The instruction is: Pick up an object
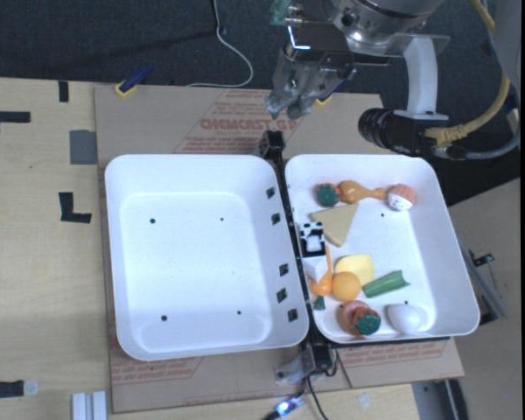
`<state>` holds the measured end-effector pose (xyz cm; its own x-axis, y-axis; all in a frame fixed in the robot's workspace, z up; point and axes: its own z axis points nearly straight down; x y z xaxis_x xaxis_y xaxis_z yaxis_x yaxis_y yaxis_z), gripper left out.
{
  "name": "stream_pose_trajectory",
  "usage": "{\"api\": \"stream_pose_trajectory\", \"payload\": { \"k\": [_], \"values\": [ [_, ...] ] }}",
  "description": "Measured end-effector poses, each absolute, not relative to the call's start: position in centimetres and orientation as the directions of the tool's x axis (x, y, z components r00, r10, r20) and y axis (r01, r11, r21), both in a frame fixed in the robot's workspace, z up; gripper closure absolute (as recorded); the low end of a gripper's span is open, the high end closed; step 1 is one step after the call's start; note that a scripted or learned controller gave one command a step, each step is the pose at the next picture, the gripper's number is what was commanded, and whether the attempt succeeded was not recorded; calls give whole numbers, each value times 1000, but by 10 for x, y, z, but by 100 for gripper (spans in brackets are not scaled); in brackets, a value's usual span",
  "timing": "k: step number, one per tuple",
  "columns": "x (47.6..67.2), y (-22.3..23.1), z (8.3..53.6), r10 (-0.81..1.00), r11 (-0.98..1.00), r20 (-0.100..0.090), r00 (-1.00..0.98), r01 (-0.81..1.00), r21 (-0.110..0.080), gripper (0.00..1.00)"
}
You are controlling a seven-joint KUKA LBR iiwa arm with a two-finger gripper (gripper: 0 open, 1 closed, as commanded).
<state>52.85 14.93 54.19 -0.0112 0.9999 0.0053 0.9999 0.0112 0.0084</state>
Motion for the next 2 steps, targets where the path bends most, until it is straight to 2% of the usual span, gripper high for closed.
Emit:
{"api": "stream_pose_trajectory", "payload": {
  "k": [1, 2],
  "values": [
    [481, 221, 534, 1000, 12, 0, -12, 1000, -4, 100],
    [503, 233, 309, 1000, 2, -9, -2, 1000, -19, 100]
  ]
}}
